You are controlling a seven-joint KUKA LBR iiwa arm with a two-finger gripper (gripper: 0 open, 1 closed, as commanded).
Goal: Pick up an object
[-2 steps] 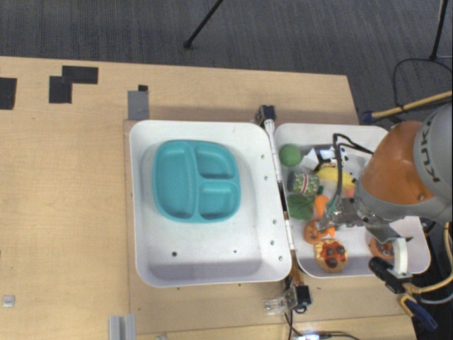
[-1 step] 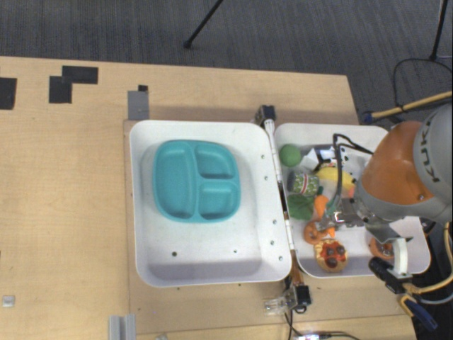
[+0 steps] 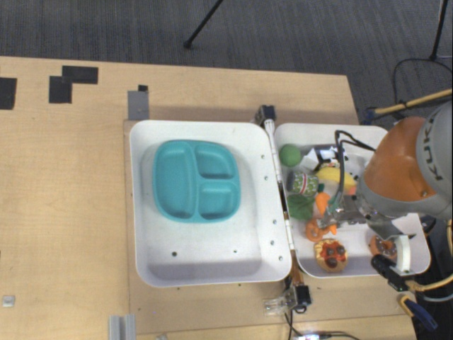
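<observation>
Gripper (image 3: 331,214) low in the right bin (image 3: 423,261) among toy food; its opening cannot be told.
"KU" reads on the arm (image 3: 403,165); 1 teal tray (image 3: 197,180) sits in the left bin (image 3: 212,268) on a wood bench (image 3: 64,211).

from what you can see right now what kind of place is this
Likely a robotics lab. A robot arm reaches over two white bins on a plywood bench, one holding a teal divided tray, the other toy food, above grey office carpet.

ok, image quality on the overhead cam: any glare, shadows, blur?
Camera view: lighting is even, with no strong glare; a soft shadow lies along the near wall of the left bin; the teal tray is sharp; the small items in the right bin are cluttered and partly covered by the arm.
</observation>
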